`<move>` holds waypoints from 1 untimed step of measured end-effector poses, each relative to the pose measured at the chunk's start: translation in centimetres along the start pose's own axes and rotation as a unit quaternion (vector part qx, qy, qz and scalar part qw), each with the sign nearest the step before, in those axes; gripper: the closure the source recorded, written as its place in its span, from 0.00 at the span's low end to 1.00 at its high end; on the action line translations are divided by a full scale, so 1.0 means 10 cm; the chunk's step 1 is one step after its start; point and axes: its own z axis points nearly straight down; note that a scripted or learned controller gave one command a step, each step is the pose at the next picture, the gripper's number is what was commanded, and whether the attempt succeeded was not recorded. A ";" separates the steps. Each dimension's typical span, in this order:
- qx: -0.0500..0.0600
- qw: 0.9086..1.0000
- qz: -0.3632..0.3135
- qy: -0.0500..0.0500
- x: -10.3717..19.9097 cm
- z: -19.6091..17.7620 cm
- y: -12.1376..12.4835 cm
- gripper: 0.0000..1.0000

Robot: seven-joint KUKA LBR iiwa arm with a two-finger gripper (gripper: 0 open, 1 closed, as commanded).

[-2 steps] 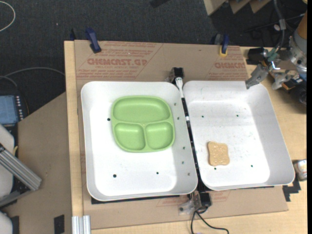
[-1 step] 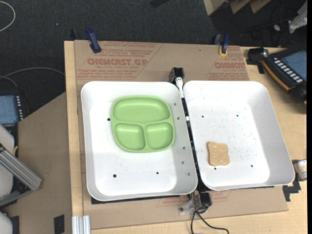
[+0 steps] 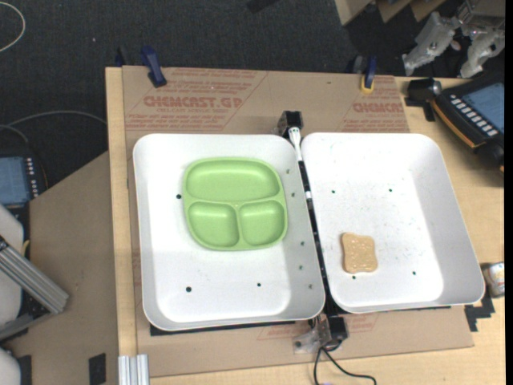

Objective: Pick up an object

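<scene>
The small tan piece shaped like toast (image 3: 359, 253) lay flat in the right bin (image 3: 425, 175), in its lower left part, near the wall next to the left bin (image 3: 160, 247); nothing touched it or stood over it, and the bin floor around it was bare except for fine dark specks; the state of the gripper could not be told; in the left bin lay a green divided plate (image 3: 235, 203), one piece with three compartments, one wide at the far side and two smaller at the near side, well apart from the tan piece, with the two bin walls between them; there were two white bins, touching along the middle, with a black clip (image 3: 291, 122) at the far end of their joint; the bins sat on a brown board (image 3: 200, 95) with red lettering, held by two clamps, a blue clamp (image 3: 152, 66) at far left and a yellow clamp (image 3: 368, 79) at far right; cables (image 3: 330, 358) hung at the near edge; behind the board was dark carpet (image 3: 200, 14); a handheld device with a screen (image 3: 473, 115) lay to the right.
</scene>
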 end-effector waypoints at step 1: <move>0.004 1.000 -0.004 0.000 1.67 0.62 -0.40 0.00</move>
